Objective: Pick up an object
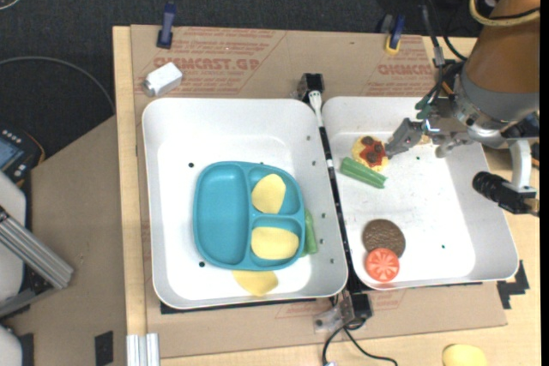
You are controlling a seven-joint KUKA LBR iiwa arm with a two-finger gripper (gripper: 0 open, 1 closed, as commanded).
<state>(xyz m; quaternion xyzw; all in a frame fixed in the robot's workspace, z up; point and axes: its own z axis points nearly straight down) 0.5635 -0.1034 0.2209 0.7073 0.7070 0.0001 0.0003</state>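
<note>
The gripper (401,138) hangs low over the right bin (480,261), its fingers apparently spread and pinching nothing, tips just beside a small red-and-yellow toy food piece (371,152). This looks like the approach step. A green strip (363,173) lies touching that piece, so the next move calls for a descent centred on one item.

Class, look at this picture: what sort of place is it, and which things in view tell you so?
Probably a robotics lab or test bench, not a kitchen. A robot arm reaches over two white bins clamped to a board. The food in them looks like toys, and cables trail over the carpet.
</note>
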